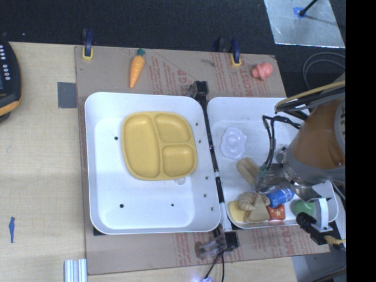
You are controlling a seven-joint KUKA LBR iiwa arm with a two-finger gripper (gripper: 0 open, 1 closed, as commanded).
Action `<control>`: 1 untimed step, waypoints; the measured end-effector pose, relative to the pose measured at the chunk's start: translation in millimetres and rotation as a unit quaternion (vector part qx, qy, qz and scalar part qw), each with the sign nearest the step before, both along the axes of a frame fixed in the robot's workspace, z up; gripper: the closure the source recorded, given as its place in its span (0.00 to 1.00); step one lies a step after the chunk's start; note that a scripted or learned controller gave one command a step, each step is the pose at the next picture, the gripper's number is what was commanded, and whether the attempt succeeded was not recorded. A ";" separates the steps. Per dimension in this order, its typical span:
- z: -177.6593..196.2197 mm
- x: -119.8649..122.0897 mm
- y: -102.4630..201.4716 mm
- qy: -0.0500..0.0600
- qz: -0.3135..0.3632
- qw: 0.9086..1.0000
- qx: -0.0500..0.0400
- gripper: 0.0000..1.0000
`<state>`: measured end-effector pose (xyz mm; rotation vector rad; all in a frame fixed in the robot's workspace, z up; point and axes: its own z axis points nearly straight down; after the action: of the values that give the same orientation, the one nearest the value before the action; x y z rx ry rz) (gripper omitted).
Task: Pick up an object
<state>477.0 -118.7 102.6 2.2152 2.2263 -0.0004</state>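
The right bin (247, 107) holds a heap of small things along its near edge. Among them are a tan block (248, 169), a blue can (280, 197), a red piece (276, 214), a green piece (305, 207) and a pale yellow piece (236, 211). A clear plastic cup (232, 143) lies further back in that bin. My gripper (268, 180) hangs low over the heap, between the tan block and the blue can. The arm's orange band (317, 140) rises behind it. Nothing is visibly lifted.
The left bin (106, 204) holds a yellow divided plate (158, 144). Outside the bins, a toy carrot (136, 68) and a pink toy (262, 70) lie on the board at the back. A black device (7, 75) sits at the bench's left edge.
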 end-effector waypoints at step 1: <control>-0.4 -0.1 0.1 0.000 0.000 1.000 0.000 0.00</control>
<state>476.9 -118.7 102.2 2.2141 2.2271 -0.0011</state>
